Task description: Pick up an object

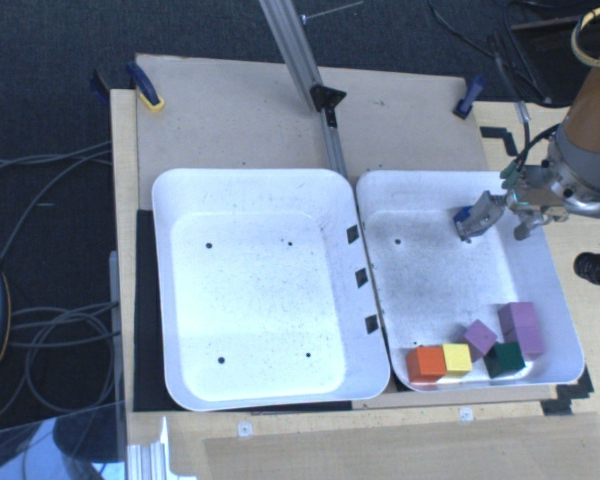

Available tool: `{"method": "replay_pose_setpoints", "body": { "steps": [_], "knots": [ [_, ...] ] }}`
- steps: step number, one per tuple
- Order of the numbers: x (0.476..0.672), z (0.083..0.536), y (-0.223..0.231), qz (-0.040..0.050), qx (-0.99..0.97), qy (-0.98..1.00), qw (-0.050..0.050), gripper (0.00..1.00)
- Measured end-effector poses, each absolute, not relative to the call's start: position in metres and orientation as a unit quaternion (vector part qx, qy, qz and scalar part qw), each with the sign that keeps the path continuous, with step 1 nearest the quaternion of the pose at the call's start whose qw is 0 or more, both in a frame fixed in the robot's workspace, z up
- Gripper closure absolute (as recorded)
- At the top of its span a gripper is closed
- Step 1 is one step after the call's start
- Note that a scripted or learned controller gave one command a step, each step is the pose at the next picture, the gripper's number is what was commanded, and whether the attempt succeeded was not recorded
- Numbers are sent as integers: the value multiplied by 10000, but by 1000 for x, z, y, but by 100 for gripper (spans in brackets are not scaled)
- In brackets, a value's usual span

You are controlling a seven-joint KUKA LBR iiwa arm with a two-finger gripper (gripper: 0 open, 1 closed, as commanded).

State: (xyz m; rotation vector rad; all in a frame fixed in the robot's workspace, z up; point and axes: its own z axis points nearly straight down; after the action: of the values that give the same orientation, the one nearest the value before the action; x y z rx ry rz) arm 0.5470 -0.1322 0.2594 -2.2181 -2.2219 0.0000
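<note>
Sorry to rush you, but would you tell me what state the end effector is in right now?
End effector: over the right bin, nothing seen in it; open or shut cannot be told.

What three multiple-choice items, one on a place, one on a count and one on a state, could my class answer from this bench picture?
1. Where do the blocks lie?
A. Near corner of the right bin
B. Middle of the left bin
C. On the cardboard behind the bins

2. How many purple blocks are there?
A. None
B. Two
C. Four

3. What is the end effector doing?
A. Gripping the orange block
B. Resting in the left bin
C. Hanging over the right bin, away from the blocks

Key:
1 A, the orange block, yellow block and green block cluster in the right bin's near corner.
2 B, one purple block beside a taller one.
3 C, the end effector is at the bin's far side.
</note>
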Motion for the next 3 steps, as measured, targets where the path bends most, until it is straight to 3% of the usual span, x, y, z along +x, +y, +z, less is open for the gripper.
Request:
{"method": "replay_pose_setpoints", "body": {
  "steps": [1,3],
  "knots": [
    [547,259,-132,-2,-7067,-7075,6,0],
    [537,170,-139,16,-7073,-7070,34,0]
  ]
}}
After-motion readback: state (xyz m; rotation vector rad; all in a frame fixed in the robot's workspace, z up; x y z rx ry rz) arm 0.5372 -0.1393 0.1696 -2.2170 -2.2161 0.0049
